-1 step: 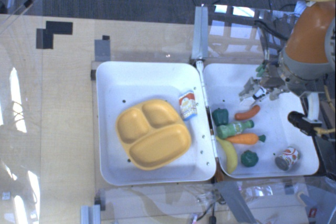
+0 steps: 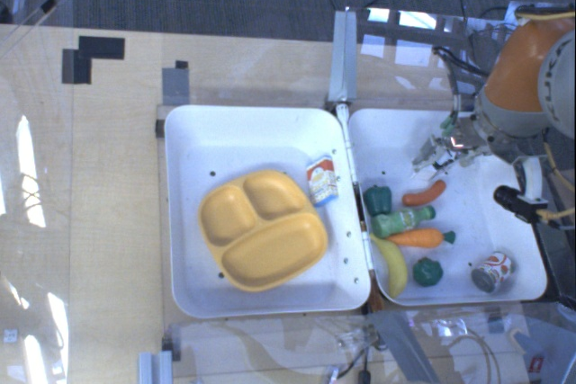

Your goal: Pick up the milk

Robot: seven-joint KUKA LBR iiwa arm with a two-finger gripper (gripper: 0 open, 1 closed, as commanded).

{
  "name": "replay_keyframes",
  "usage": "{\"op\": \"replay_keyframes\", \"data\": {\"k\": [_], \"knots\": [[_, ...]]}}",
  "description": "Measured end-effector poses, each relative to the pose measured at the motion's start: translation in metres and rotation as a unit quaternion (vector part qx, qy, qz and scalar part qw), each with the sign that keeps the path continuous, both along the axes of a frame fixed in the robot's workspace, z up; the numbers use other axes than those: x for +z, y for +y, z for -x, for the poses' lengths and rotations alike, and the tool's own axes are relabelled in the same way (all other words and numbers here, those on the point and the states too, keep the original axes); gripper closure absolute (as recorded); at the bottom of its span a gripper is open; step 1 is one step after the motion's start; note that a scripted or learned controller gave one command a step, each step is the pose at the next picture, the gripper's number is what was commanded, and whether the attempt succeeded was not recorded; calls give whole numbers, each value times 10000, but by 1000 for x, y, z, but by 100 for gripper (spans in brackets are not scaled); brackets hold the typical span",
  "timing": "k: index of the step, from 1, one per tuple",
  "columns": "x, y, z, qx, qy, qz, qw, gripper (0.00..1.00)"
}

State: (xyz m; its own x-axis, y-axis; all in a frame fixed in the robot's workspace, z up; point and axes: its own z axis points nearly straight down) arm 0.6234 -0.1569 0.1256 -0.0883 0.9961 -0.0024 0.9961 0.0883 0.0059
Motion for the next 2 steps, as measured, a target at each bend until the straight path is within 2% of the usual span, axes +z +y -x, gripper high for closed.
{"op": "replay_keyframes", "data": {"k": [1,2], "knots": [[-33,-26,-24,184,-53,7,9998,0],[-20,-26,-27,192,-89,25,9998,100]]}}
